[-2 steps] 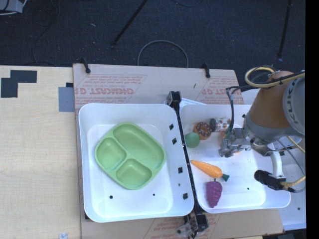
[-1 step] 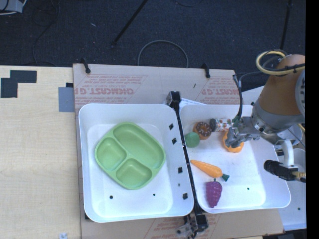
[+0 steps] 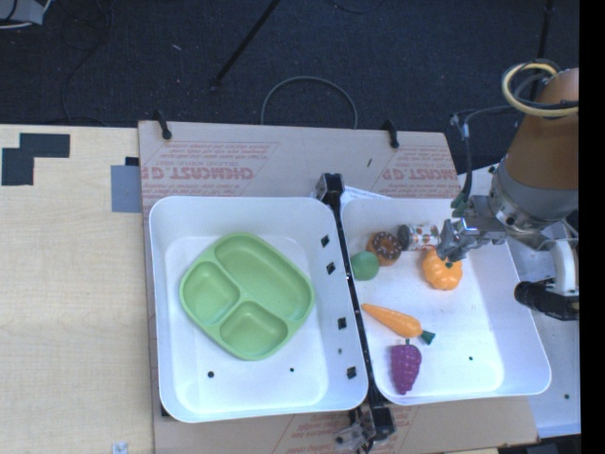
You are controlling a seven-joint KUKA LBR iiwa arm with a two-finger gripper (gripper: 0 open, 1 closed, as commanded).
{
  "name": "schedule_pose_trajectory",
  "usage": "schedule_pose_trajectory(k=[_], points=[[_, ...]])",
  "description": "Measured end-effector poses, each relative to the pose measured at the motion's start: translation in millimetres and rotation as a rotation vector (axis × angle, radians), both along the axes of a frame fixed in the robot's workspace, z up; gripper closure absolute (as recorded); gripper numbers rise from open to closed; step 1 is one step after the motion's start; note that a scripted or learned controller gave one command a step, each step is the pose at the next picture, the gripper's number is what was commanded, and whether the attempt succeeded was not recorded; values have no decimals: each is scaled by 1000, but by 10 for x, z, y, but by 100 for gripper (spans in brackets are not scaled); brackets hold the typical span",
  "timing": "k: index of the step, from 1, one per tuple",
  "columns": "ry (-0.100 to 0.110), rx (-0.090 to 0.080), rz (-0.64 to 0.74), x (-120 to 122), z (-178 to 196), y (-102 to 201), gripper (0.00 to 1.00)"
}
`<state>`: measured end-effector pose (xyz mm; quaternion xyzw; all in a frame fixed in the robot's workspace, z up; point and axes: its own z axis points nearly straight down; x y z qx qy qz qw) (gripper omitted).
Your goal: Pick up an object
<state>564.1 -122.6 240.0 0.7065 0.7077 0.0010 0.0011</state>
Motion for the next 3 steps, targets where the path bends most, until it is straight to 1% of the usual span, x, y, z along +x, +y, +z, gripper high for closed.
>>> schedule_pose_trajectory(k=[1, 3], points=[[1, 0, -1, 4, 504, -10, 100], [7, 2, 2, 29, 483, 994, 100]])
